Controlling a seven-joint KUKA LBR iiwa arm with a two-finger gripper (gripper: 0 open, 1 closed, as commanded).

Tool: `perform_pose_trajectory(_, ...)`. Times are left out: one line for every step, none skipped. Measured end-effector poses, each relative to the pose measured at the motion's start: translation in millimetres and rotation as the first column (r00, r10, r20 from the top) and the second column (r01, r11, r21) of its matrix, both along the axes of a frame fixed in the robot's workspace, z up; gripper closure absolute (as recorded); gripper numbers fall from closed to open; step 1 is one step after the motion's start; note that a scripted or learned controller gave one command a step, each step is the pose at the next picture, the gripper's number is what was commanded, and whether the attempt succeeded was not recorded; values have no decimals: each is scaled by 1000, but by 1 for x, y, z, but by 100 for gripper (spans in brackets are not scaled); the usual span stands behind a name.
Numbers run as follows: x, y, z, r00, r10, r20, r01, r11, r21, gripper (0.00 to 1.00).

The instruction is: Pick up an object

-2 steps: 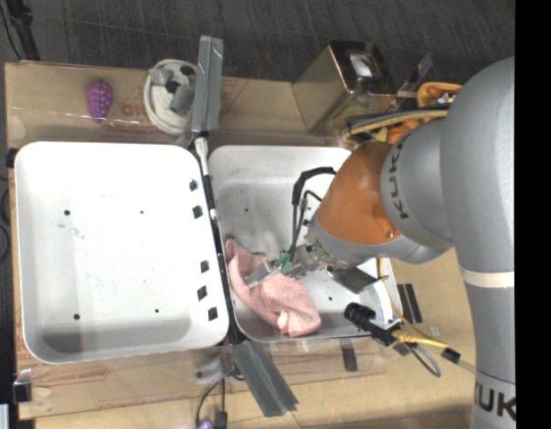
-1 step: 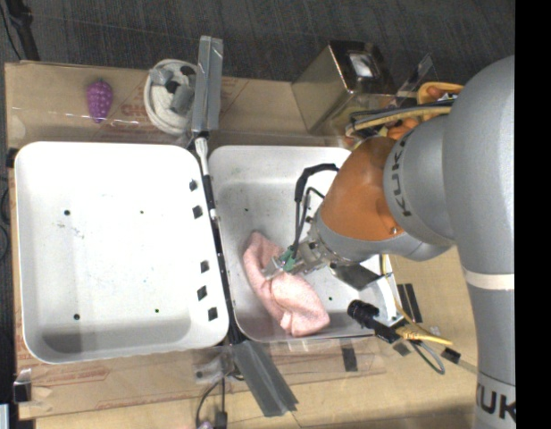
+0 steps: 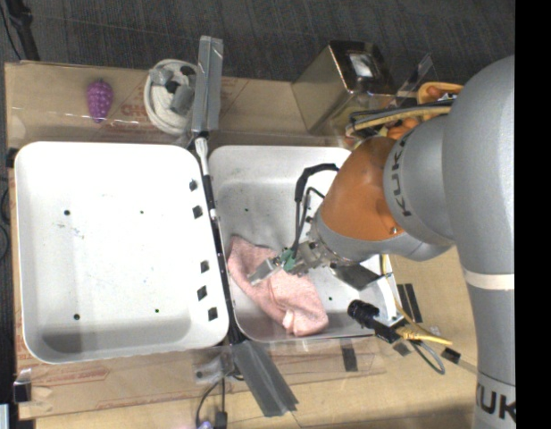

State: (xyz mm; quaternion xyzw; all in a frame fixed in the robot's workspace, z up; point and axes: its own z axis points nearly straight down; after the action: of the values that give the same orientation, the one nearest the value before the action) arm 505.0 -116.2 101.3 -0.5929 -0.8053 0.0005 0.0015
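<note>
A wooden table (image 3: pixel 123 374), seen from above at a slant, carries two shallow white bins side by side. A grey arm (image 3: pixel 471 159) with an orange band enters from the right of the view and bends down over the right bin (image 3: pixel 257 172). The left bin (image 3: pixel 105 239) sits beside it, their inner walls nearly touching.

In the right bin, against the wall nearest the left bin and toward the lower corner, lies a crumpled pink cloth (image 3: pixel 279 289). Its long axis runs diagonally, from upper left down to lower right. The tool (image 3: pixel 288 260) sits at the cloth's upper edge, seemingly touching the fabric, with most of the cloth spreading below and slightly left of it. Whether the tool is spread or pressed together cannot be told, since the wrist hides much of it. No cloth can be seen caught in it.

Judging from this, the pick turns on going straight down and a little toward the cloth's middle.

On the table behind the left bin rest a small purple object (image 3: pixel 99 99) and a white coil (image 3: pixel 171 95).
</note>
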Motion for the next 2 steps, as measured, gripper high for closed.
perform_pose_trajectory(41,11,-10,982,-188,0,188,982,-1,0)
perform_pose_trajectory(101,-15,-9,992,-123,0,123,992,-1,0)
